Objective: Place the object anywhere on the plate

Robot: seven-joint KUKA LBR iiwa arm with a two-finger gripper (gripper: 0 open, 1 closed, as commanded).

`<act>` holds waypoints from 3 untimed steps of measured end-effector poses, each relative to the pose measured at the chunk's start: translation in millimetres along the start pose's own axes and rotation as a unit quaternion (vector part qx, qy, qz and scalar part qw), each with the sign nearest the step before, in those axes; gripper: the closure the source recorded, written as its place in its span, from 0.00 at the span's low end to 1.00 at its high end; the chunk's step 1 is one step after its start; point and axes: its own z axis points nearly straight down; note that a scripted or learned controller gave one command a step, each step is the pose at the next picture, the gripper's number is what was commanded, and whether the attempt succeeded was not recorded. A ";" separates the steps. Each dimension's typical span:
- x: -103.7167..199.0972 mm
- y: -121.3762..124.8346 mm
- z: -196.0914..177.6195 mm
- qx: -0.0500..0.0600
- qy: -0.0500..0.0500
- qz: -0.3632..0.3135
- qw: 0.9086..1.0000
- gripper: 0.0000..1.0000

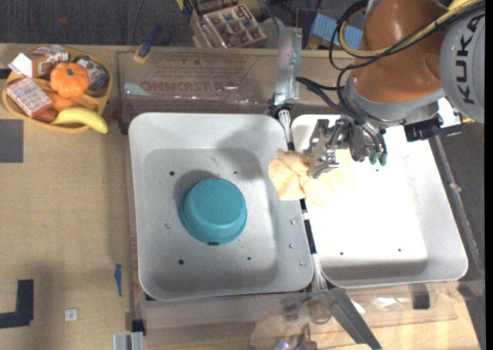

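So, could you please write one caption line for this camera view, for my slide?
KUKA arm's two-finger gripper over the seam between two white bins, beside a pale yellow crumpled object; round teal plate sits in the left bin.

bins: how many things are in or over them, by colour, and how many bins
White bins: 2, the left bin and the right bin
Teal things: 1, a round upturned dish in the left bin
Pale yellow things: 1, a soft crumpled object over the seam between the bins, at the gripper
Total: 4
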 end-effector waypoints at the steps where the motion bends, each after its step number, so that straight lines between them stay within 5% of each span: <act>1: 18.4 46.2 -11.9 0.000 0.000 -0.002 1.000 1.00; 3: 61.9 150.5 -3.3 0.000 0.001 -0.003 1.000 1.00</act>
